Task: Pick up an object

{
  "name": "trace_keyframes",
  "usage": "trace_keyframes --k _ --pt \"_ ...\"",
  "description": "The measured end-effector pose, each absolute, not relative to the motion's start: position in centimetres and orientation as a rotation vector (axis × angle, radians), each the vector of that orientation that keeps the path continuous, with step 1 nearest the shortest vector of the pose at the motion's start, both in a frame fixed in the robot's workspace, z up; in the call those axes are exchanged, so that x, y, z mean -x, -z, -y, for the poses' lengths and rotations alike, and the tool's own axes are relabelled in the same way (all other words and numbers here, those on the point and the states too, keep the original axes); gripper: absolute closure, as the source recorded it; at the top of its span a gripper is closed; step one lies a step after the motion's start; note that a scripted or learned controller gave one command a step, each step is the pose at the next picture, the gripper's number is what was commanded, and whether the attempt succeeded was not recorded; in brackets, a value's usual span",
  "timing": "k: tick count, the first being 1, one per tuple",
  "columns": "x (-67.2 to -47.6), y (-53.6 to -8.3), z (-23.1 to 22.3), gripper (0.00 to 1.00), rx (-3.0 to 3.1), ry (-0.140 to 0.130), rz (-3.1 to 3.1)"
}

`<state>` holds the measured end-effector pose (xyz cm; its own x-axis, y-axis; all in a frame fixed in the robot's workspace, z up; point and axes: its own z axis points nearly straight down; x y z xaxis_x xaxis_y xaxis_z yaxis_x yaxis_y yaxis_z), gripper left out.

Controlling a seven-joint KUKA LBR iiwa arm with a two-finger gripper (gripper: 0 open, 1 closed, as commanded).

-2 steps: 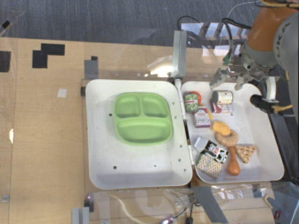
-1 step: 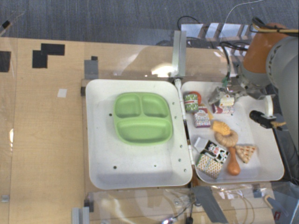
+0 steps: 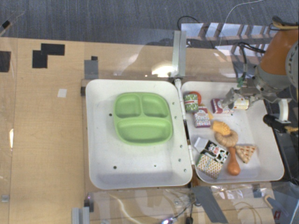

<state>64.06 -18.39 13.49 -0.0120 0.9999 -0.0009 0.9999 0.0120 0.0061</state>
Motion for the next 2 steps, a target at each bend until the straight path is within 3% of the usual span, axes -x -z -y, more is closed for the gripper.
trace_keyframes --k 1,2 --pt "-66.6 -10.4 19.9 0.0 -1.969 -0.012 -2.429" --pt "-66.9 -11.8 19.8 1.0 -1.957 -0.017 -2.429"
